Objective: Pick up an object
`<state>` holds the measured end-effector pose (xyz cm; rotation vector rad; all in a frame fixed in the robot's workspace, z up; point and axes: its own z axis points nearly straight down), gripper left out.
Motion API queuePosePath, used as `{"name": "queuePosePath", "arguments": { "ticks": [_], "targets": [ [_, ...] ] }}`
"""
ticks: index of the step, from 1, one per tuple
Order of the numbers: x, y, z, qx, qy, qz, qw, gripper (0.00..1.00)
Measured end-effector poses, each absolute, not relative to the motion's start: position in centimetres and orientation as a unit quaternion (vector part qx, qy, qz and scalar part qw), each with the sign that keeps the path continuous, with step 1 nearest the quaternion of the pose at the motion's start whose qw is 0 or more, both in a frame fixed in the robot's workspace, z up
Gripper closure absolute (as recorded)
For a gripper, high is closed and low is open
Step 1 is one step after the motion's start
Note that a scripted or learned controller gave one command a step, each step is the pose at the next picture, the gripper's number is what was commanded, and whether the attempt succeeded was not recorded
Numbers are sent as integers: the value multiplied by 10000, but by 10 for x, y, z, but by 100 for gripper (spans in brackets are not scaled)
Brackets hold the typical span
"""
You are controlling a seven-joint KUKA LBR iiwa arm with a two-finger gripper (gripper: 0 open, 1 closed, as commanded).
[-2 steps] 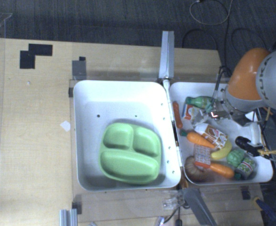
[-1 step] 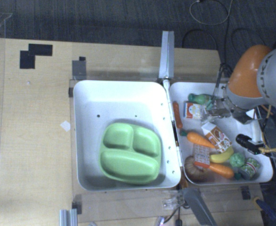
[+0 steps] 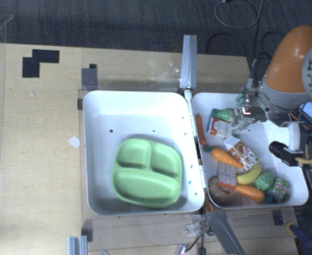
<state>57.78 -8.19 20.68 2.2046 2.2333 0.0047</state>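
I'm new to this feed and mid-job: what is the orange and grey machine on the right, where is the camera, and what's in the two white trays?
One camera looks down at a slant on the bench. The orange and grey machine is a robot arm reaching in from the right; its pincer hangs over the right bin, above a small carton. I cannot see whether it grips anything. That bin holds toy food: two carrots, a banana, a sausage, packets. The left bin holds a green divided plate.

The left bin [image 3: 92, 142] holds a green divided tray [image 3: 146, 172]. The right bin [image 3: 299, 193] is crowded with toy food: carrots [image 3: 226, 155], a banana [image 3: 249, 175], small cartons. The gripper [image 3: 244, 116] hangs over what looks like a green-topped carton [image 3: 220, 124].
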Motion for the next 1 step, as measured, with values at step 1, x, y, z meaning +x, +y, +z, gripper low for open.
{"name": "queuePosePath", "arguments": {
  "ticks": [1],
  "targets": [
    [664,21,236,7265,6872,14,12,100]
  ]
}}
